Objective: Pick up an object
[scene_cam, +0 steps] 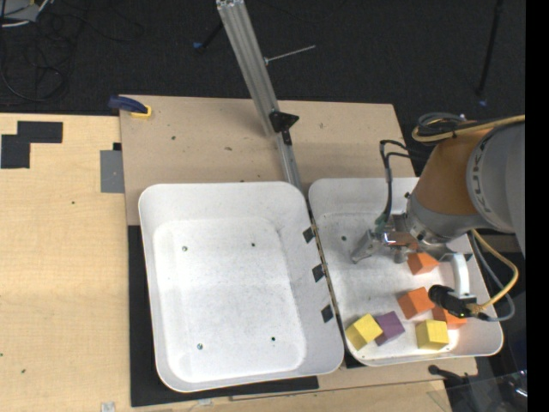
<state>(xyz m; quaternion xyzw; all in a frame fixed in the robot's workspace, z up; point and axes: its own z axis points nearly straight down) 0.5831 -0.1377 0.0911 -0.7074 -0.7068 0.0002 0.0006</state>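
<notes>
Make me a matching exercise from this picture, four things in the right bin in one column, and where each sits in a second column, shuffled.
Things:
1. purple block
2. claw
3. yellow block by the bin's right end
4. orange block under the wrist

Places:
A. near the right bin's front right corner
B. over the bin floor, left of all the blocks
C. farthest back of the blocks
D. touching another yellow block on its left

Pairs: 1-D, 2-B, 3-A, 4-C
</notes>
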